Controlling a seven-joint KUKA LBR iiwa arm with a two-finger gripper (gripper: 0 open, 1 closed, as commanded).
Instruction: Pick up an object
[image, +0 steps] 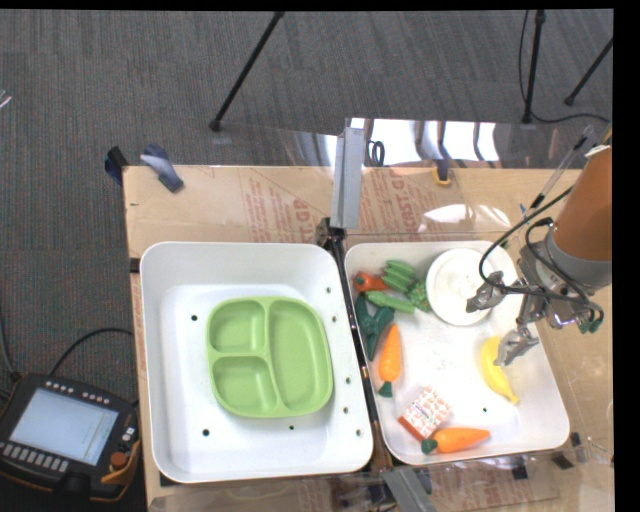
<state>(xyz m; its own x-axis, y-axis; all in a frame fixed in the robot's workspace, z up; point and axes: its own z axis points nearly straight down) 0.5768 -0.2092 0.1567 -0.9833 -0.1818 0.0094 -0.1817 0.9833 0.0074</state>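
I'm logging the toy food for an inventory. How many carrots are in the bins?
2, both in the right bin: one carrot stands near the left wall, the other carrot lies along the front edge. Part of one more could be hidden among the green vegetables.

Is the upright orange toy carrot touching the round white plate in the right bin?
Apart. The camera view shows bare white bin floor between the upright orange toy carrot and the round white plate.
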